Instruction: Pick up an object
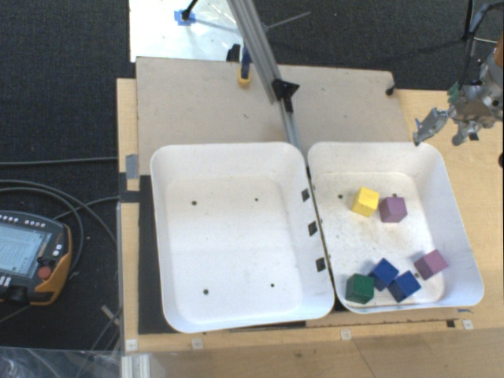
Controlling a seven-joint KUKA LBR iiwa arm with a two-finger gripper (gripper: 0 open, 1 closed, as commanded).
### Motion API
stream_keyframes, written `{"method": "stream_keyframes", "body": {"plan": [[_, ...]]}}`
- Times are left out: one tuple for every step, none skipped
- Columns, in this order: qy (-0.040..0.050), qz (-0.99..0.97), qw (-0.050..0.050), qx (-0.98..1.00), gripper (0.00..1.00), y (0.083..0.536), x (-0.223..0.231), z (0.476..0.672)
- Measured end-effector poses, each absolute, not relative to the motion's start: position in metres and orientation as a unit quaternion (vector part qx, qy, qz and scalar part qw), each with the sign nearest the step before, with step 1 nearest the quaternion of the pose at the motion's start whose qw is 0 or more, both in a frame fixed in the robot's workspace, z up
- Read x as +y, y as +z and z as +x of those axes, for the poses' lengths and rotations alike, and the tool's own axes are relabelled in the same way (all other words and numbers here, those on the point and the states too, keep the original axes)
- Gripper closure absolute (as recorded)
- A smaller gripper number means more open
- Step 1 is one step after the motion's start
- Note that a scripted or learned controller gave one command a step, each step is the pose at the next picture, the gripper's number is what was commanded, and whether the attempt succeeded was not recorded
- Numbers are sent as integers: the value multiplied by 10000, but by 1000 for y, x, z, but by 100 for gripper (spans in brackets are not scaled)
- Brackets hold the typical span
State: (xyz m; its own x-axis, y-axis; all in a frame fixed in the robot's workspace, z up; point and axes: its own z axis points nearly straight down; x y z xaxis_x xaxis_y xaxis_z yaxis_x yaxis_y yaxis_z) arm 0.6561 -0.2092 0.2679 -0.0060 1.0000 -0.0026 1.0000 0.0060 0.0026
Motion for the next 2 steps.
{"method": "stream_keyframes", "body": {"plan": [[-11, 7064, -19, 7078, 0, 89, -213, 634], [-4, 7063, -30, 7079, 0, 90, -162, 565]]}}
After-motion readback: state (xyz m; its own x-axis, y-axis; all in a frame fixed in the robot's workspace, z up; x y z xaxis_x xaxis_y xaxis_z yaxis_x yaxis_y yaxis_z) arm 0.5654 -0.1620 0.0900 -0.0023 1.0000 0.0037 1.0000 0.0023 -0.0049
